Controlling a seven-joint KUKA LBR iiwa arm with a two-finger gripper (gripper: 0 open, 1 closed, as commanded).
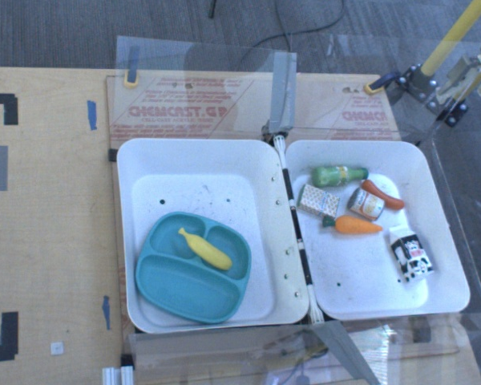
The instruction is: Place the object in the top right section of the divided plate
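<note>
We count two white bins: the left bin [144,175] holds one teal divided plate [184,291] with one yellow banana [206,249] lying across its upper right section, and the right bin [441,215] holds one green bottle [337,175], one small box [318,202], one can [366,204], one sausage [382,194], one carrot [357,226] and one milk carton [410,256].

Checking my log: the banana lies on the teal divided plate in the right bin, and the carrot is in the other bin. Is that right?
Not quite. The camera view shows the banana on the teal divided plate in the left bin; the carrot is in the other bin.
</note>
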